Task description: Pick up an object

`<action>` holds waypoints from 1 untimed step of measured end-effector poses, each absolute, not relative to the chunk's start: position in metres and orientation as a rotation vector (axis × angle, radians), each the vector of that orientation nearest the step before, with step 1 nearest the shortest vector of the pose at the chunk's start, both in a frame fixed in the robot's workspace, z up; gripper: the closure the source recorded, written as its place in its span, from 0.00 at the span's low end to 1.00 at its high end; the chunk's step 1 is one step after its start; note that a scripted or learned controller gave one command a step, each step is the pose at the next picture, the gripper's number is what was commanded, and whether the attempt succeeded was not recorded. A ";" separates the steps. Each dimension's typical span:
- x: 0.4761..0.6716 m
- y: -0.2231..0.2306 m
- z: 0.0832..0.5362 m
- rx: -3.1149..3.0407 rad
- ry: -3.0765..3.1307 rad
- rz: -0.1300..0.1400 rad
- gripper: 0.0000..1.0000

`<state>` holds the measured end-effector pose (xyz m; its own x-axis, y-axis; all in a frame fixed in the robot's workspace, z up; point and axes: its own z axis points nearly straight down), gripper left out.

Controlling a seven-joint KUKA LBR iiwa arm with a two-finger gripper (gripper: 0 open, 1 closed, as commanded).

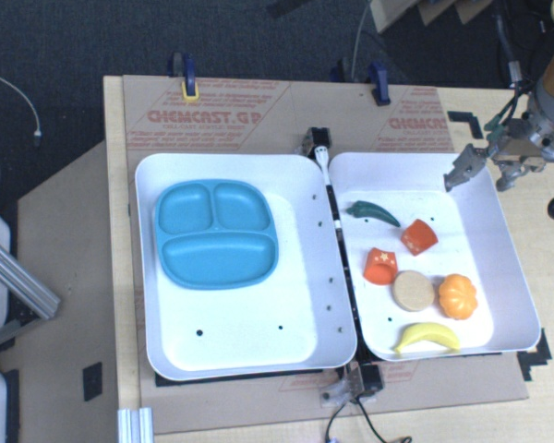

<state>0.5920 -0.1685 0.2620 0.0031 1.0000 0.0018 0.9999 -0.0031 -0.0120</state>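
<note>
Two white bins on the counter (120,247): left bin (249,340) has a blue divided plate (217,233), right bin (508,275) has a green pepper (374,213), two red pieces (419,237) (380,267), a tan disc (413,291), an orange pumpkin-like item (457,296) and a banana (427,337). End effector (487,172) sits over the right bin's upper-right corner, fingers spread wide, nothing between them, well apart from all items.

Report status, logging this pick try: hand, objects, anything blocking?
Hand open, holding nothing, at right bin's far corner. Toy foods loose in that bin, red block nearest. Nothing in the way.
</note>
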 end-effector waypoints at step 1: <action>0.594 -0.168 0.269 -2.222 -2.222 0.000 0.00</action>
<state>0.5942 -0.1679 0.2694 -0.0001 1.0000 -0.0007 1.0000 0.0001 0.0009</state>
